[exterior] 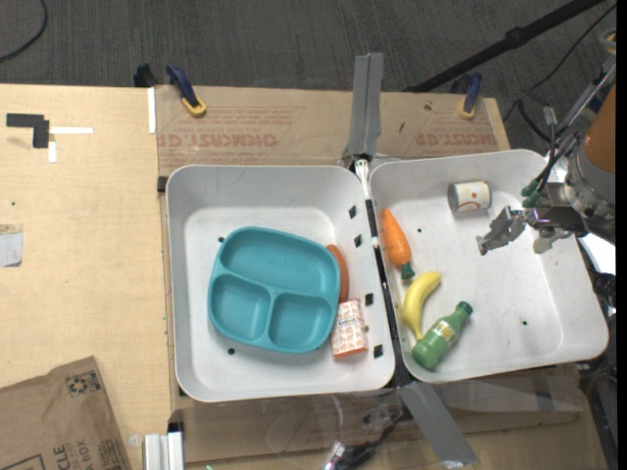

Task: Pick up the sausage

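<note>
The sausage (340, 270) is a reddish-orange curved piece in the left bin (186, 262). It lies against the right edge of the teal divided plate (272, 289), partly hidden by the plate's rim. My gripper (520, 233) hangs over the right bin (578, 331), in its upper right part, far to the right of the sausage. Its fingers stand open with nothing between them.
A small carton (350, 329) lies just below the sausage. In the right bin are a carrot (395, 238), a banana (419, 300), a green bottle (441, 336) and a small can (470, 196). The can sits just left of my gripper.
</note>
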Available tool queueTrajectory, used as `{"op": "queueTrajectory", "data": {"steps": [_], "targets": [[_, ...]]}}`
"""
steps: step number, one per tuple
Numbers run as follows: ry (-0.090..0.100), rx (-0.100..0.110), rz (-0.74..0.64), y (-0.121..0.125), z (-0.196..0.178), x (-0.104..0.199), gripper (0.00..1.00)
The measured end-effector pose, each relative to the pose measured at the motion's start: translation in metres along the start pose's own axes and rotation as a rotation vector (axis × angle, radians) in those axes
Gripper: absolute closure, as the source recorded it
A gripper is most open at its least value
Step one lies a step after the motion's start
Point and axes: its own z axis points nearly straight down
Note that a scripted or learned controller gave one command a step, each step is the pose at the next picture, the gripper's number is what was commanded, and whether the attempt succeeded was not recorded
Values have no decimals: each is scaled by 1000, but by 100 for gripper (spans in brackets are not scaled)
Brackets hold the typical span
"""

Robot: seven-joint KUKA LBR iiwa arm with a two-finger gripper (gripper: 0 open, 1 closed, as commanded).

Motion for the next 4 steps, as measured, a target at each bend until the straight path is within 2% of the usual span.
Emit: {"op": "queueTrajectory", "data": {"steps": [1,2,3,4], "targets": [[1,2,9,57,93,54,0],[1,4,172,39,145,8,0],[6,-41,313,-15,169,-13,0],[9,-37,418,54,173,-45,0]]}}
